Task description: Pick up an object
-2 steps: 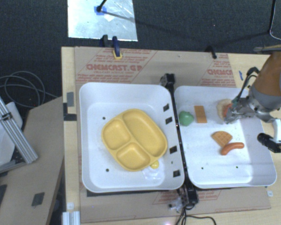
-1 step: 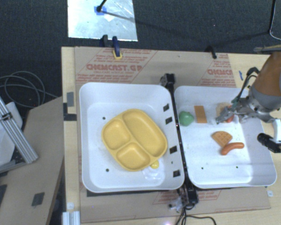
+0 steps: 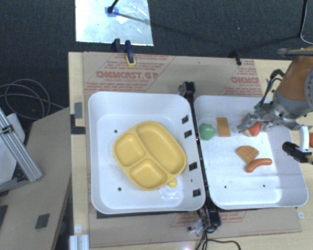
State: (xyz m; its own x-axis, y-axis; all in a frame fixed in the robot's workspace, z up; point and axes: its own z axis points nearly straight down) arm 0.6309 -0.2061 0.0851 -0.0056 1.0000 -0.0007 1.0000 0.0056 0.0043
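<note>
Bench of pale board (image 3: pixel 146 69) with red printed lettering, dark carpet around it, a silvery sheet (image 3: pixel 113 14) on the floor at the far side. Two shallow white bins sit side by side on the board.

Near, left bin (image 3: pixel 101 191): a yellow divided plate (image 3: pixel 148 154) lies flat in the middle, three compartments, nothing in them that I can make out. A small clear scrap (image 3: pixel 169 192) lies just beside its near edge.

Right bin (image 3: pixel 281 194): nearest item is an orange-red sausage (image 3: pixel 259 164), lying on its side. Just beyond and touching or nearly so, a tan waffle-like piece (image 3: pixel 247 152). Farther left, a green rounded piece (image 3: pixel 206 132) near the bin's left wall, and an orange flat bar (image 3: pixel 223 126) just beside it.

Far right: gripper (image 3: pixel 249 125) low over the bin, arm (image 3: pixel 302 90) coming in from the right. A small red item (image 3: pixel 255 129) sits right at the fingertips. Whether the fingers are spread or closed, and whether the red item is between them or only under them, I cannot tell.

Judgement: step in hand is the grasp on the red item. To do it well, centre the fingers either side of it, close fully before lifting, and rise straight up. It looks small and rounded, so an off-centre pinch could squirt it aside toward the orange bar.
</note>
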